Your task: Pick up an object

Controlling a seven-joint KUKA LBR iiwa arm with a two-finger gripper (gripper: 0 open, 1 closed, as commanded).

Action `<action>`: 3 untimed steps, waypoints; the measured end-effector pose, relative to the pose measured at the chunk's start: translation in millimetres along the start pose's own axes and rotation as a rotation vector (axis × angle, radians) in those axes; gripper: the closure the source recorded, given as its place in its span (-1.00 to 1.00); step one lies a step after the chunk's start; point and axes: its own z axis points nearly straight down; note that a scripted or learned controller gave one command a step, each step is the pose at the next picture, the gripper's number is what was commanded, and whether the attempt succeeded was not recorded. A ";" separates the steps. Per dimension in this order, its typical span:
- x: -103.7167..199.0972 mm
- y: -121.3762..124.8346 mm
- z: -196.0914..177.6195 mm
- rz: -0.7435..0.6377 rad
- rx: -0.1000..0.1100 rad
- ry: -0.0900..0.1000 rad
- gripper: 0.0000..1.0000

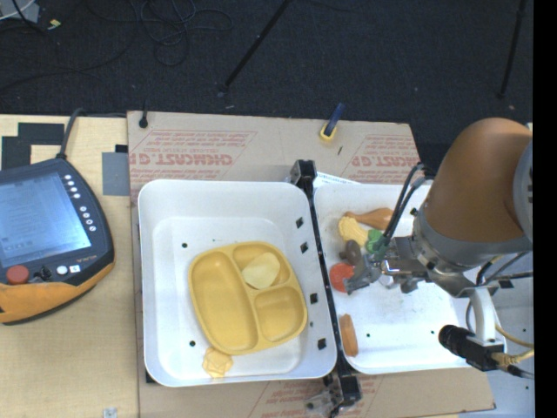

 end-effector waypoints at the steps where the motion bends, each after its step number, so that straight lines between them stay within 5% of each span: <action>1: -3.2 3.5 -9.7 0.006 -0.003 -0.002 1.00; 2: 43.8 47.8 -32.7 -0.002 -0.011 -0.002 1.00; 3: 70.0 1.0 -102.2 0.000 -0.012 -0.001 1.00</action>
